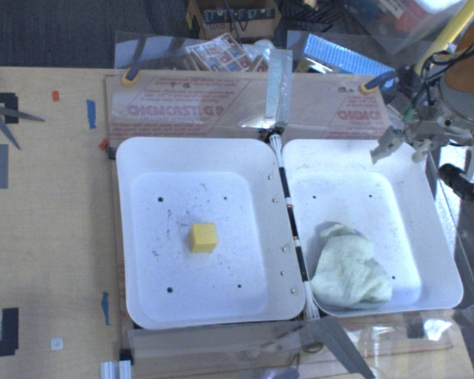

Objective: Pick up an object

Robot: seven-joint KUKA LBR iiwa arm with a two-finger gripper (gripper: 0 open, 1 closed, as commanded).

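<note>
A small yellow block (204, 238) lies near the middle of the left bin (142, 164). A crumpled white cloth (347, 267) rests in the near part of the right bin (426, 212). My gripper (400, 148) hangs above the far right corner of the right bin, well away from both objects. Its two fingers are spread apart with nothing between them. The grey arm (450, 93) comes in from the upper right.
A clear plastic panel (197, 101) with red lettering stands along the far side of both bins. Boxes and cables (237, 6) clutter the area behind it. The wooden bench (39, 212) lies to the left, with black tape marks and blue tape pieces.
</note>
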